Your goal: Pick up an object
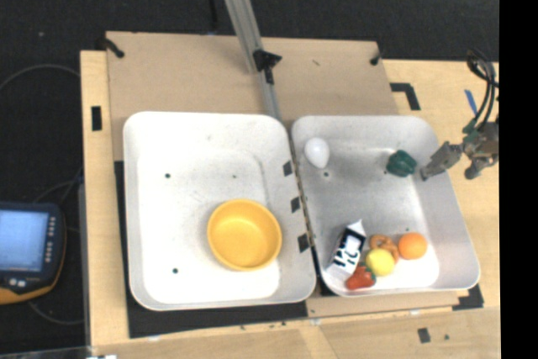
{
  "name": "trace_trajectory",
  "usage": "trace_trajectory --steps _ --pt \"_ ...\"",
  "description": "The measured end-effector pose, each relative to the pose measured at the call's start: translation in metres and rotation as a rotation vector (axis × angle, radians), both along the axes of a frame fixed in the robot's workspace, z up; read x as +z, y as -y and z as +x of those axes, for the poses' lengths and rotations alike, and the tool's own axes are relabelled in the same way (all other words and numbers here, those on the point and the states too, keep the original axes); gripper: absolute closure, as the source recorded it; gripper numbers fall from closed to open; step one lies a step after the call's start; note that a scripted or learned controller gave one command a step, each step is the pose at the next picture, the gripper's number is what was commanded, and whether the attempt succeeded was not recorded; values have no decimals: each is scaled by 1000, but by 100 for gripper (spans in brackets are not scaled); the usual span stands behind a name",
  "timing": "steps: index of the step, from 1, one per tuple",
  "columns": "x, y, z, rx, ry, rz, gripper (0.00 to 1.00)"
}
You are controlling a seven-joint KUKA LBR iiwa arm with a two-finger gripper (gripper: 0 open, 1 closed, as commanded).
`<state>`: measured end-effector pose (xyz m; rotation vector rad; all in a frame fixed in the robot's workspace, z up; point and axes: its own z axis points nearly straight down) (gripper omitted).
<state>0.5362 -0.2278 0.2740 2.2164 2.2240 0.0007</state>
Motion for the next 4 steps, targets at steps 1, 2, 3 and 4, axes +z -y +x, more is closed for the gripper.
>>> trace_trajectory --steps 1,2,3,4 --pt "0 0 0 0 0 0 0" --pt "-42 -1 -2 -4 -4 -1 0" --pt "-93 -10 -2 -6 -5 0 0" --pt "-144 -9 -13 -4 -6 0 0"
